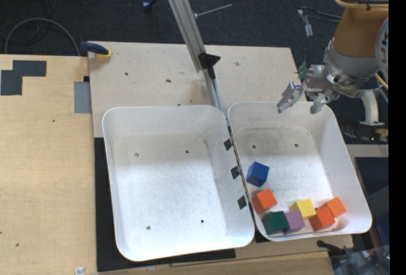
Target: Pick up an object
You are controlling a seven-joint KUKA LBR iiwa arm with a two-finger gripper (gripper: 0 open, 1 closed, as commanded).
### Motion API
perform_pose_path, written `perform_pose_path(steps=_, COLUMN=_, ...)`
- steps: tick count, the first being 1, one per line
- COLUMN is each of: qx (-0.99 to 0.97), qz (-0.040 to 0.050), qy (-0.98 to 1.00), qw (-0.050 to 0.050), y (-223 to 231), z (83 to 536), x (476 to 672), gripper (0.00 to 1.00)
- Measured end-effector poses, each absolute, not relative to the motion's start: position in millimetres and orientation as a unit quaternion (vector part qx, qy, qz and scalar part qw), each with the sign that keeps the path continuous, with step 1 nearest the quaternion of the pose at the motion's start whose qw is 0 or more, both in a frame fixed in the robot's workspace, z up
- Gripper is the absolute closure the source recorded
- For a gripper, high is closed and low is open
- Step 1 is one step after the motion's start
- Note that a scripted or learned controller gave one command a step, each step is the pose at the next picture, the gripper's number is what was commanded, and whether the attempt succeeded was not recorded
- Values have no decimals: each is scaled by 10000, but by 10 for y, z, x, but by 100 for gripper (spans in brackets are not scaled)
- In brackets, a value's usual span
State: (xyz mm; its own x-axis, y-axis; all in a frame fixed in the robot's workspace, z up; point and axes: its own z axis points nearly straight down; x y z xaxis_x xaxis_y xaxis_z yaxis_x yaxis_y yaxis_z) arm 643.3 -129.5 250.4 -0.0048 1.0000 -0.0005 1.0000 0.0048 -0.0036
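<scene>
Grey two-finger gripper [302, 102]: hung over the far rim of the right-hand shallow white bin [346, 153], fingers spread apart, nothing between them. Small blue cube [257, 173]: lay mid-bin, well apart from the gripper. Orange cube [264, 199], green cube [275, 222], purple cube [294, 221], yellow cube [306, 208]: clustered along the near wall.

gripper [301, 101] open over right bin [346, 156] far rim; blue cube [257, 173] | other cubes at near edge
</scene>
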Motion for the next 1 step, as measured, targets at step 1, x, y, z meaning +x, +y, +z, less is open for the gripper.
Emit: perform_pose_path(steps=1, qx=-7061, qz=20, qy=-7081, qw=37, y=-944, z=2377, x=5886, gripper=0)
